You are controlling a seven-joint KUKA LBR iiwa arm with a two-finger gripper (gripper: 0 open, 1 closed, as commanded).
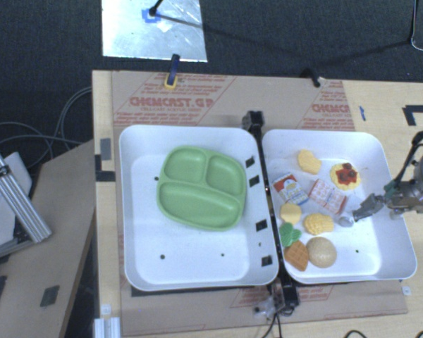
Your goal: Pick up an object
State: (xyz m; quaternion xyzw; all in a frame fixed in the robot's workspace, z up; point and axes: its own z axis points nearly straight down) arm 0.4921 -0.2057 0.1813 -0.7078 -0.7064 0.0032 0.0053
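White right bin (391,189) holds the toy food pile (314,210), my claw (352,217) low over its right half just beside the striped box (328,197), can't tell its grip state; green tray (201,187) in left bin (137,210).

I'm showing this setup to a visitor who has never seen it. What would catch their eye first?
Most likely the green divided plate, lying alone in the left white bin. Next, the cluster of small toy foods in the right white bin: yellow pieces, a bread roll, a red-topped piece and small cartons. The gripper reaches in from the right, its tip at the cluster's edge.
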